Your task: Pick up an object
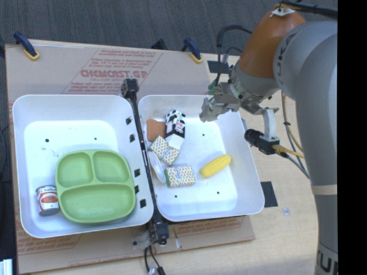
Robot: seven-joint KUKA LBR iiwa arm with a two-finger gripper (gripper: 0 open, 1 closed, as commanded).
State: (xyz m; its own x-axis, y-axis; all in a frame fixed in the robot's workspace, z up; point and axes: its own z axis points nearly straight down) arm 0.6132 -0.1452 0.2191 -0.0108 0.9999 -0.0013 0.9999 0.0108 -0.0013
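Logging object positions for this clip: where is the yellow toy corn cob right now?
The yellow toy corn cob lies in the right white bin, toward its right side, apart from the patterned packet on its left.

Two white bins (34,110) sit on brown cardboard (69,67) printed in red; a lime-green plate (94,186); a red-labelled can (48,200); a yellow corn cob (215,165); a black-and-white cow-patterned toy (175,121); two lattice-patterned packets (163,149); a grey arm (309,56) with an orange band.
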